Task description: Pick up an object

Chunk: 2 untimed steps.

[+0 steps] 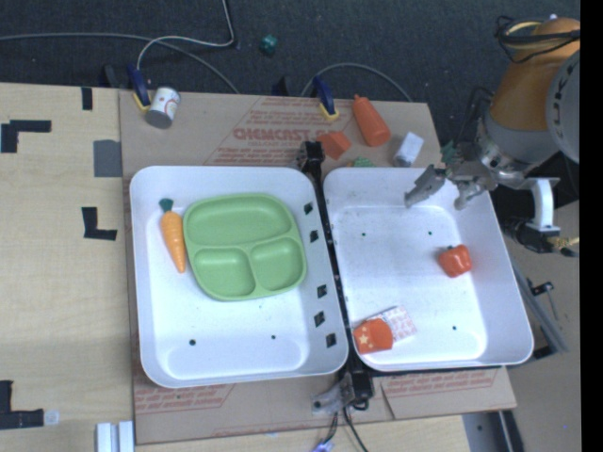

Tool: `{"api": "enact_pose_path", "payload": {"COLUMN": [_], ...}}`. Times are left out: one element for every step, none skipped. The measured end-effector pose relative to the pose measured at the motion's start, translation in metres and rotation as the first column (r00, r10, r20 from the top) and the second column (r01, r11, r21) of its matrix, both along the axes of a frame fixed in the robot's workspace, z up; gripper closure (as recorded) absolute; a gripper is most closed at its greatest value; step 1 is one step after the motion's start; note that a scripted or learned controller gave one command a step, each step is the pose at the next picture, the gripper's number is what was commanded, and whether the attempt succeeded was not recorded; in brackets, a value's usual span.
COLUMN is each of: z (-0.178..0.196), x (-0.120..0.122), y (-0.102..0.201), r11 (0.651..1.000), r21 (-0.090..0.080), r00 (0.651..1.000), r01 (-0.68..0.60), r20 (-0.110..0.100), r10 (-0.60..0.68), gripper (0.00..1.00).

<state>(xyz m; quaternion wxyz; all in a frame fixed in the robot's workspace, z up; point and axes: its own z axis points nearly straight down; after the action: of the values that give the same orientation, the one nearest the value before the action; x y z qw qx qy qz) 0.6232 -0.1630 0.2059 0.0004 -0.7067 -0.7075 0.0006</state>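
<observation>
My gripper (445, 192) hangs over the far edge of the right bin (405, 252), its two grey fingers spread apart with nothing between them. A small red-orange object (455, 261) lies in the right bin, a short way toward the front from the gripper. A red packet with a white patterned end (382, 331) rests at the front left corner of that bin. In the left bin (160, 337) lie a green divided plate (247, 246) and a toy carrot (173, 237) beside its left rim.
Behind the bins, on the cardboard, lie an orange bottle-like toy (370, 121), a smaller orange piece (335, 144), a small grey-white block (409, 148) and a white can (163, 105). Black clips (324, 281) line the seam between the bins.
</observation>
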Motion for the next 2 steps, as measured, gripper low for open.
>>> {"api": "enact_pose_path", "payload": {"z": [-0.033, -0.119], "x": [-0.01, -0.025], "y": [-0.05, -0.06], "r11": [1.0, 1.0], "r21": [-0.001, -0.001], "r00": [1.0, 1.0], "r01": [0.001, 0.0], "r20": [-0.001, 0.005], "r10": [-0.001, 0.0], "gripper": [0.0, 0.0]}}
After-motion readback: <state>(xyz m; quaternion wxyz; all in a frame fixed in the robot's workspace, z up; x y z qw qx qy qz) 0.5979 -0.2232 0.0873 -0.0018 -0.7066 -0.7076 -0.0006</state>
